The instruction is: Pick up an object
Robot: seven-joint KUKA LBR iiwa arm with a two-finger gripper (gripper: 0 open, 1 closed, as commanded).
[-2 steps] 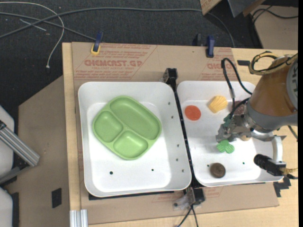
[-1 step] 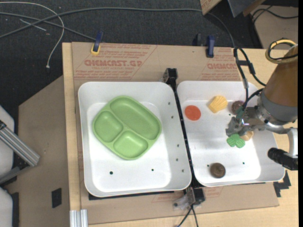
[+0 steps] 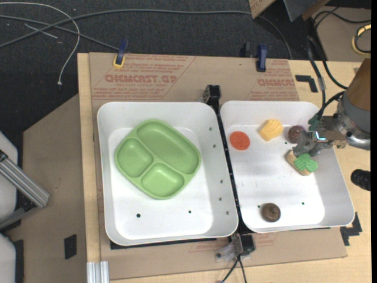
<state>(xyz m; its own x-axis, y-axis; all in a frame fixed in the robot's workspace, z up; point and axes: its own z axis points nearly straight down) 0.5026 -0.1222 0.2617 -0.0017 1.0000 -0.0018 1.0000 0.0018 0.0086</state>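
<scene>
A green tray (image 3: 156,158) lay in the left bin (image 3: 118,217). The right bin (image 3: 259,184) held a red disc (image 3: 239,140), yellow piece (image 3: 271,129), brown ball (image 3: 270,211) and, mid-right, green toy (image 3: 305,164) beneath the gripper (image 3: 307,146).

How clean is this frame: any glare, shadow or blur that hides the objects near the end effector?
Camera view: lighting is even and soft, with faint shadows under the green plate; the white right bin is bright but not blown out; the end effector region is cluttered and slightly soft, so the green object below it reads only as a blob.
</scene>
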